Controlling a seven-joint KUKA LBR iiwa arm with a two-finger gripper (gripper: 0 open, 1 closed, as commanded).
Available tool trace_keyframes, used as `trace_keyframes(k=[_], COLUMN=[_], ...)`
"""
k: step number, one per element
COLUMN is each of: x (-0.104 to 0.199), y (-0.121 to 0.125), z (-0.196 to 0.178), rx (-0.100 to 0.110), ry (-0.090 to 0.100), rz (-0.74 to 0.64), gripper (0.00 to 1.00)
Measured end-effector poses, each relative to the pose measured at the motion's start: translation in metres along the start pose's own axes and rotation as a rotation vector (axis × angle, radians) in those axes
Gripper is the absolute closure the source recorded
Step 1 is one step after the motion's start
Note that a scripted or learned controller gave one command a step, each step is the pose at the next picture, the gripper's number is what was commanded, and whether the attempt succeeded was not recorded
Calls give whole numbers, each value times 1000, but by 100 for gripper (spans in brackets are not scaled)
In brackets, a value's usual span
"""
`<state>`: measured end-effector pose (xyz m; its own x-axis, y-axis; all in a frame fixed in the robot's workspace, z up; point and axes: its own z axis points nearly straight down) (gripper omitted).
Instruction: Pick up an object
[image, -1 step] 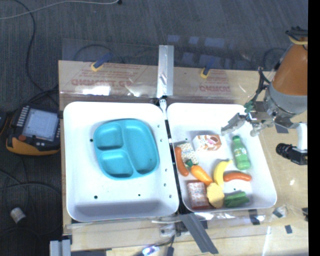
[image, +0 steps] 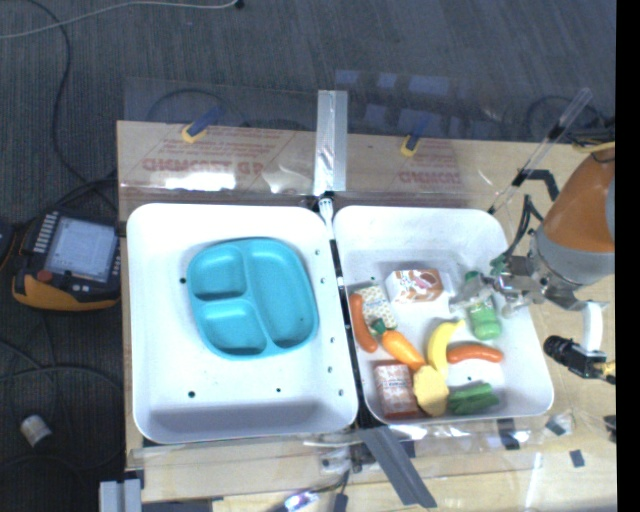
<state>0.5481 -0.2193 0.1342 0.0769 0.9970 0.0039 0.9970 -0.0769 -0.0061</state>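
Observation:
The right white bin (image: 430, 225) holds several toy foods: an orange carrot (image: 400, 348), a yellow banana (image: 440, 342), a red sausage (image: 474, 352), a red-and-white packet (image: 413, 285), a brown block (image: 392, 388) and a dark green vegetable (image: 470, 400). A small light green piece (image: 484, 322) lies by the bin's right wall. My gripper (image: 488, 297) hangs low over that right side, just above and touching the outline of the green piece. The grey wrist with its orange band (image: 590, 205) reaches in from the right.
In the left white bin (image: 150, 330) lies a blue divided plate (image: 252, 295). A long orange-red piece (image: 362, 322) and a speckled item (image: 373, 298) sit against the right bin's left wall. A handheld unit (image: 65, 258) lies off the bench at the left.

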Motion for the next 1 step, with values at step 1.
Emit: trace_keyframes(k=[1], x=[6], y=[-28], z=[37], rx=[-9], ry=[8], rz=[48], gripper=[0])
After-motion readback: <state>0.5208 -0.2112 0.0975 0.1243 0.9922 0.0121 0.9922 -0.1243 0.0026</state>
